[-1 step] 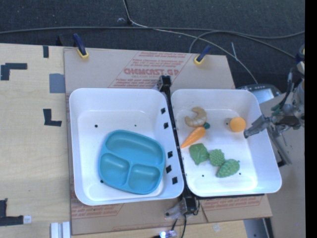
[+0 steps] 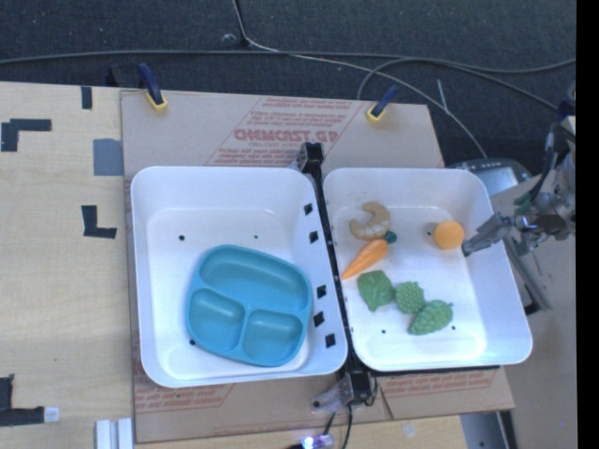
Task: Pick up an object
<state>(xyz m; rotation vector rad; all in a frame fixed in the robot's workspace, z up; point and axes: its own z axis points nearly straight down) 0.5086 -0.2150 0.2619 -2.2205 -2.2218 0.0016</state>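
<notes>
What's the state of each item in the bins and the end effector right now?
blue tray: flat in the left bin, compartments bare
carrot: lying in the right bin, tip toward the divider
orange ball: resting loose near the right wall
beige piece: lying above the carrot
green vegetables: three, clustered, lying flat
end effector: at the right bin's right rim, holding nothing

- The arm enters from the right edge, its wrist a cluster of grey metal parts.
- The pincer [image 2: 479,239] points left and slightly downward; its finger state is too unclear to tell.
</notes>
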